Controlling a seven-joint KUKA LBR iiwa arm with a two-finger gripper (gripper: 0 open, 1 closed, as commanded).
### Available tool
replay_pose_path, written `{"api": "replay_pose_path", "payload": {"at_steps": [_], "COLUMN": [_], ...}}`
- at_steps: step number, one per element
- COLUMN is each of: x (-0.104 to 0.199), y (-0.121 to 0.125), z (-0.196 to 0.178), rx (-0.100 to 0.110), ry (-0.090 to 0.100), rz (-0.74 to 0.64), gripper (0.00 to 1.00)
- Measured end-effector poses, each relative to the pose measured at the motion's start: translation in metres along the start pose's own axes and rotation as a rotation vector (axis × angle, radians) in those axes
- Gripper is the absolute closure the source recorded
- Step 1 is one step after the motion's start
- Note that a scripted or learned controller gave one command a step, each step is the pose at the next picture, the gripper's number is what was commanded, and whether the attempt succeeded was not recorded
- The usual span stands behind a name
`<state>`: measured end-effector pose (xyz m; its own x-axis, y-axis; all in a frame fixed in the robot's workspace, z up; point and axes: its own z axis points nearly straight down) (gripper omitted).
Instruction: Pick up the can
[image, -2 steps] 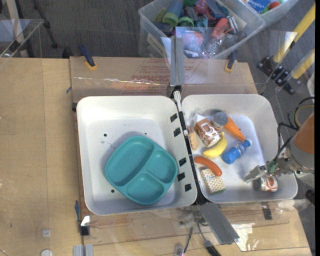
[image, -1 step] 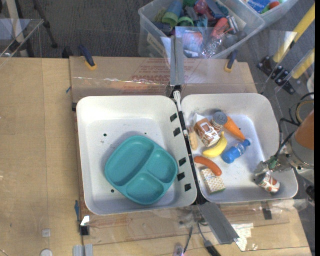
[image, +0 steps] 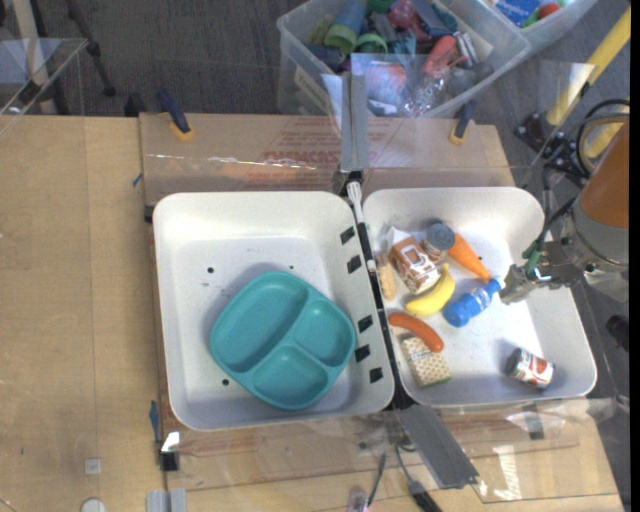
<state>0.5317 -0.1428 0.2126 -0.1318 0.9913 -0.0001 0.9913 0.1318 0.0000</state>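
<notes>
Light wood bench (image: 70, 300); clear plastic tub (image: 400, 50) behind; dark floor.

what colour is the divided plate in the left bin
Teal, seen in the camera view: divided plate.

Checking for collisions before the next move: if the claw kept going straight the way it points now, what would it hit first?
The claw points leftward into the right bin, so likely the blue bottle, just beyond its tip. Depth is unclear from above. The can lies off that line, nearer the front.
</notes>
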Motion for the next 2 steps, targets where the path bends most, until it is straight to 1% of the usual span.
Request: {"api": "replay_pose_path", "payload": {"at_steps": [1, 2], "x": [0.000, -0.058], "y": [0.000, -0.050], "z": [0.000, 0.115], "rx": [0.000, 0.002], "ry": [0.000, 0.006], "rz": [0.000, -0.131], "gripper": [0.00, 0.00]}}
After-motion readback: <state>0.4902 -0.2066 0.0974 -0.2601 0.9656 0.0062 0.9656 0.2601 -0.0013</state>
